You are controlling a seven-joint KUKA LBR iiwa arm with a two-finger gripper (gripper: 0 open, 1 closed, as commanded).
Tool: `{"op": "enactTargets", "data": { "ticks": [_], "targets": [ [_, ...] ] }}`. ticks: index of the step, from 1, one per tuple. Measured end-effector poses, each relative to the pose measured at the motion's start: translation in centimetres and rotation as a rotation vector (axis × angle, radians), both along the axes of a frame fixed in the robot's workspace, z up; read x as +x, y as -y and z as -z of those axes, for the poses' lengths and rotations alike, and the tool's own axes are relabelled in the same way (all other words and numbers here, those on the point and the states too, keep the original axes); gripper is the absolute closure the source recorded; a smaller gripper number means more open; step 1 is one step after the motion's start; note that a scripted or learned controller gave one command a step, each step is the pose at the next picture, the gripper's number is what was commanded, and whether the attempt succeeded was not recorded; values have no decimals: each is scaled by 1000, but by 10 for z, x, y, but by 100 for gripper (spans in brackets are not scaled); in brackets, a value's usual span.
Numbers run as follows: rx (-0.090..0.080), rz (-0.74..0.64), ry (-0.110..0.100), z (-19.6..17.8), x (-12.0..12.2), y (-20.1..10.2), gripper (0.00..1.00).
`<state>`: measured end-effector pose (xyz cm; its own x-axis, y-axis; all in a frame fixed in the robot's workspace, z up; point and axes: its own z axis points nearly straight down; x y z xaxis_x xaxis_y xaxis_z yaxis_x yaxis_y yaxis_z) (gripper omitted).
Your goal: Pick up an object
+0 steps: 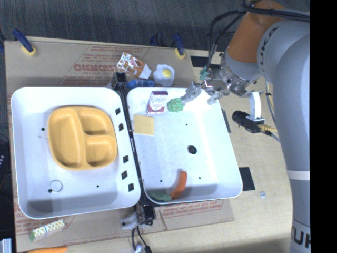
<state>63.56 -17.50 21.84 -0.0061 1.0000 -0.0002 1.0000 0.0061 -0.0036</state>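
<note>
Camera view: two shallow white bins side by side on a brown cardboard sheet (95,62).

Left white bin (26,104): one big yellow plastic tray with three sections (81,136), plus one small clear ring (56,185) near the front corner.

Right white bin (221,157): five things.
- One bumpy green toy like broccoli (175,105), near the back edge.
- One pink and white packet (157,101), just beside the green toy on its left.
- One flat yellow square like a cheese slice (144,124), in front of the packet.
- One long orange toy like a carrot (180,183), at the front wall.
- One flat green piece (161,196), touching the orange toy's lower end.

Behind the bins: one white and yellow round thing (165,74), one blue thing (140,83), one orange and white packet (129,64).

Gripper (201,94) at the end of the big grey arm with the orange band (253,36), low over the back edge of the right bin, just to the right of the bumpy green toy. Open or closed: cannot tell. Nothing seen held in it.
</note>
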Motion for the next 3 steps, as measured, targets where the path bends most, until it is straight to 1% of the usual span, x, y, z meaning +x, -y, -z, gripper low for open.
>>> {"op": "enactTargets", "data": {
  "ticks": [1, 2, 3],
  "targets": [
    [2, -178, -3, 127, 20, -25, 0],
    [2, -166, -1, 105, -80, -60, 0],
    [1, -291, 2, 123, -3, 0, 0]
  ]
}}
